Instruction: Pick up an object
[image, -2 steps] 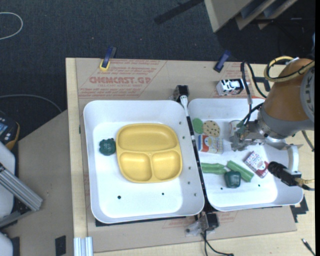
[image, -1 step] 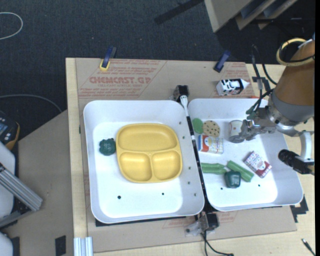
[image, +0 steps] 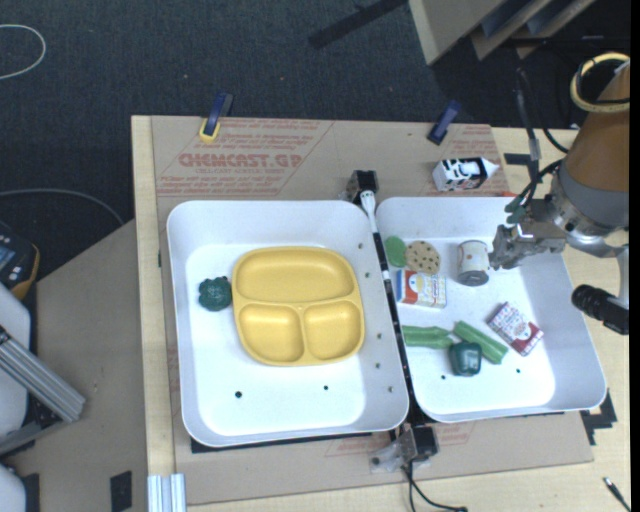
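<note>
Nearest the lens: bare tabletop (image: 300, 470) edge below two white bins.
Hovering at the right bin (image: 570, 340) far corner, claw (image: 497, 250) just beside a small grey can (image: 472, 262); spread or pressed together, cannot tell; nothing seen pinched. Likely risks: can rolling off sideways, or nudged into the cookie (image: 424, 257) and carton (image: 421, 290) nearby. Open floor toward the red packet (image: 515, 328); yellow tray (image: 298, 303) crowding the left bin (image: 200, 400).

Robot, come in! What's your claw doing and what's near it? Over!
Gripper low over right bin, beside the small can. Nothing picked up yet. Red packet and cookie close by. Yellow tray sits in left bin.
</note>
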